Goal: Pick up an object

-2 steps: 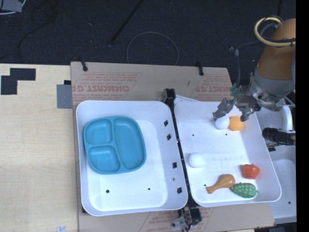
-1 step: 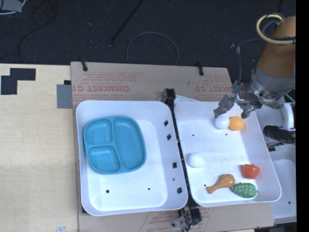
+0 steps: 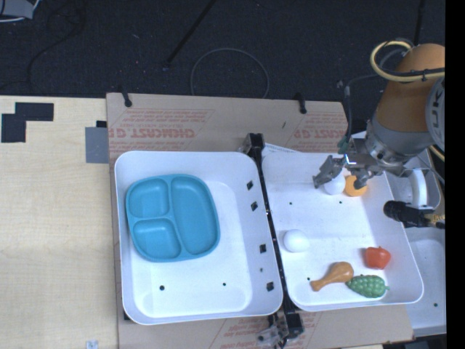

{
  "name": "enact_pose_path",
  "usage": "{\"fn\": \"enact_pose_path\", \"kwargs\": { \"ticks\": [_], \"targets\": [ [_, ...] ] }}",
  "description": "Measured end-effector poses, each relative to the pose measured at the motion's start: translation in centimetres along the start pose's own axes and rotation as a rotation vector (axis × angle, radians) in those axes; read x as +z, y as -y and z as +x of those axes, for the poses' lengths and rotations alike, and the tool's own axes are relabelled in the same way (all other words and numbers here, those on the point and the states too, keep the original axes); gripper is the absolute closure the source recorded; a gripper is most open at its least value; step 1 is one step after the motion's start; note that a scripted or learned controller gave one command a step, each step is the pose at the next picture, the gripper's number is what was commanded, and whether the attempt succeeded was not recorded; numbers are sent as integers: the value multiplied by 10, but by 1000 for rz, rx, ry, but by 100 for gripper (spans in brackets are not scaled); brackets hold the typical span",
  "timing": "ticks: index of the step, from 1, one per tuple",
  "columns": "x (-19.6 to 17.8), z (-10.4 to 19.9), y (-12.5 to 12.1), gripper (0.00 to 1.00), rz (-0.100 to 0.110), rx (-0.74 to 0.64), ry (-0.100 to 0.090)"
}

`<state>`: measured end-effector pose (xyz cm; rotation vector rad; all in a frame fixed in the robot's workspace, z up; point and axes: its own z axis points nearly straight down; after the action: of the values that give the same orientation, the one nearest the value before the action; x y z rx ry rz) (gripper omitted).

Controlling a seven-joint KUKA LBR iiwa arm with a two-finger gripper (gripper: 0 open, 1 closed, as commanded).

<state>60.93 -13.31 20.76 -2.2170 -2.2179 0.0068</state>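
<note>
The small orange piece [image 3: 355, 186] in the upper right of the right bin [image 3: 320, 297] looks like light, hard, slick toy food; I'd pinch it across its narrow middle. It lies touching a white piece [image 3: 333, 186]. The gripper [image 3: 341, 169] hangs just above both, fingers spread, pinching nothing.

In the right white bin [image 3: 312, 297]: a white egg [image 3: 295, 241] near the divider, a red tomato [image 3: 377, 257], a tan plastic drumstick [image 3: 333, 275] lying flat, touching a knobbly green vegetable [image 3: 368, 286], and an orange piece [image 3: 355, 187] at the back
</note>
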Motion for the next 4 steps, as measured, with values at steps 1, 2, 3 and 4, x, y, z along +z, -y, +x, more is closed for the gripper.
{"fn": "enact_pose_path", "kwargs": {
  "ticks": [1, 2, 3, 4],
  "targets": [
    [43, 4, -1, 0, -2, 0, 0],
    [106, 12, -4, 0, 1, -3, -1],
    [93, 10, -4, 100, -2, 0, 0],
    [51, 10, -2, 100, -7, 0, 1]
  ]
}}
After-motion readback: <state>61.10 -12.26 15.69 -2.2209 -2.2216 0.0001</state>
